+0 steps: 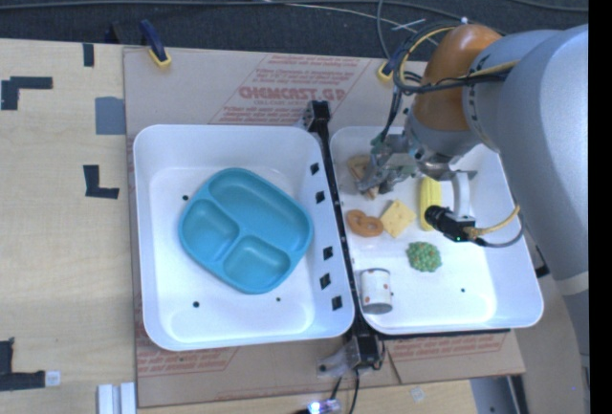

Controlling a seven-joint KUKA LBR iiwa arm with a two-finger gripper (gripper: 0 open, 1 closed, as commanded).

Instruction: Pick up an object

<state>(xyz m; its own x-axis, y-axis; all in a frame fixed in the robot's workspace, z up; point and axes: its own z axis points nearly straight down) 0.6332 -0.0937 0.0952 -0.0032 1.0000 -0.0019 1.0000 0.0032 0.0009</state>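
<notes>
Both white bins [153, 211] are seen to be of smooth, faintly glossy plastic. In the left one, a blue divided plate [246, 228] of matt plastic is laid. The bench [48, 211] is surfaced in pale wood grain, and brown cardboard [277, 87], matt and printed in red, is spread under the bins. At the right bin's 6 o'clock, a small cylinder [375, 289] with a dull metallic sheen is found. The arm's [545, 116] casing is smooth grey, and its orange band [459, 54] is glossy.

The arm [535, 116] runs off the right edge. Its gripper [382, 171] covers part of a brownish item [360, 165] too small to identify, and its wrist hides the yellow piece's [429, 192] upper end
</notes>
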